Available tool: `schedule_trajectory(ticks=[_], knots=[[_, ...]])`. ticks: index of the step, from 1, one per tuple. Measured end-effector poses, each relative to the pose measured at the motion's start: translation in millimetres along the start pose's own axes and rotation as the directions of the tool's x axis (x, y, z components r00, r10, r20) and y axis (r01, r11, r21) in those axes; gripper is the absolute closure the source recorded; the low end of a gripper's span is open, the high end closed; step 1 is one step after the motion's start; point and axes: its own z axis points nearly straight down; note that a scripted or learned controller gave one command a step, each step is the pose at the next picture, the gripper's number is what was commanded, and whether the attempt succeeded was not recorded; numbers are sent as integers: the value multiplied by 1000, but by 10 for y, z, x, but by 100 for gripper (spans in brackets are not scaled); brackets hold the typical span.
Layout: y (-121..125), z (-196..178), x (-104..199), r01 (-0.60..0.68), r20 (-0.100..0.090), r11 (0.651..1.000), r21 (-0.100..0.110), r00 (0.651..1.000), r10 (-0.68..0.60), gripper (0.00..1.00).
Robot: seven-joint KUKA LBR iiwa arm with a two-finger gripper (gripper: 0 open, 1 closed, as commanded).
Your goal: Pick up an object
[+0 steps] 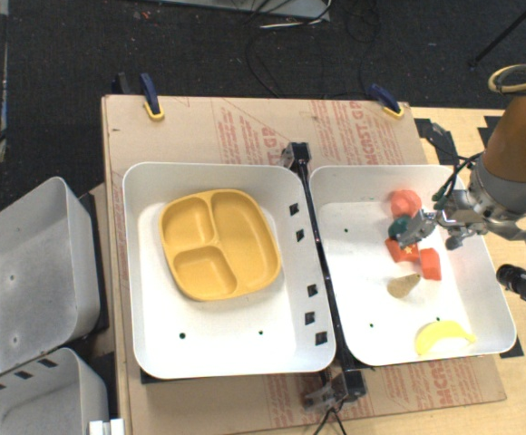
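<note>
My gripper (pixel 415 229) hangs low over the right bin (pixel 363 333), reaching in from the right. Its tip is right beside a small teal object (pixel 396 232), and I cannot make out whether they touch. A salmon round piece (pixel 405 201) lies just behind the tip. Two red-orange blocks lie close by, one (pixel 400 251) under the teal object and one (pixel 430 264) a little to the right. A tan lump (pixel 404 285) sits nearer the front. A yellow banana-shaped toy (pixel 444 336) lies at the bin's front right corner.
The left bin (pixel 154 333) holds a yellow divided plate (pixel 219 243). A black divider with clips (pixel 310 261) runs between the bins. Spare white bins (pixel 27 261) stand off the bench at left. The arm's body (pixel 517 161) overhangs the right bin's right edge.
</note>
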Motion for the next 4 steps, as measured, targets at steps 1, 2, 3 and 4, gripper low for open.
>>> schedule_trajectory(ticks=[1, 2, 3, 4], knots=[[32, -84, 6, 4, 3, 1000, -15, 1000, -4, 0], [9, 522, 83, 3, 2, 1000, -11, 1000, -3, 0], [16, 1003, 89, 2, 2, 1000, -12, 1000, -2, 0], [20, 884, 85, 1, 4, 1000, -16, 1000, -1, 100]])
